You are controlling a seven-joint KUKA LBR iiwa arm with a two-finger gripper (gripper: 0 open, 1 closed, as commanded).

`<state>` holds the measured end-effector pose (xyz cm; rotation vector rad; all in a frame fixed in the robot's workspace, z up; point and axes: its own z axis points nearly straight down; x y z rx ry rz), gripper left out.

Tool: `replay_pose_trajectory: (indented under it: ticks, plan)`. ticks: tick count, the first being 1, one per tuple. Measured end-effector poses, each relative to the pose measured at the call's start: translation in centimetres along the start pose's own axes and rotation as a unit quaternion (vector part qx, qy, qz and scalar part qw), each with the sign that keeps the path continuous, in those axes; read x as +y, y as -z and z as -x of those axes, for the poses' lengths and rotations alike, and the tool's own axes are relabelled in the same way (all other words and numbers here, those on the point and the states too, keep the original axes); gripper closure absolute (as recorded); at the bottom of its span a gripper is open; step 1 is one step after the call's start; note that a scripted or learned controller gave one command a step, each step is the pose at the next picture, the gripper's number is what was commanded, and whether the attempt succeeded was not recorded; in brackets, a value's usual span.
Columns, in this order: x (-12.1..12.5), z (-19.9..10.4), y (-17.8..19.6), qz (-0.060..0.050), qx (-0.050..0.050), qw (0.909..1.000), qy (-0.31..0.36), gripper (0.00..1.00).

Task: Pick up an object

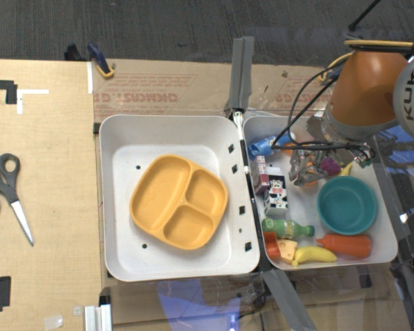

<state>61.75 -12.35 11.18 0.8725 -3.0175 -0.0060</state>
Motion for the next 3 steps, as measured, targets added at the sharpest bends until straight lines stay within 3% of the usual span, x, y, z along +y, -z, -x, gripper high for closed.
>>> replay_pose_trajectory:
  ticks: [1, 2, 3]
  plan:
    - [1.5, 1.5, -2.1, -0.003, 0.0, 0.9948, -0.102, 1.0]
    - [-2.9, -2.3, -0.4, -0.002, -0.002, 0.997, 0.078, 1.0]
    - [-2.8, -1.9, -0.1, -0.004, -0.006, 0.9968, 0.08, 0.0]
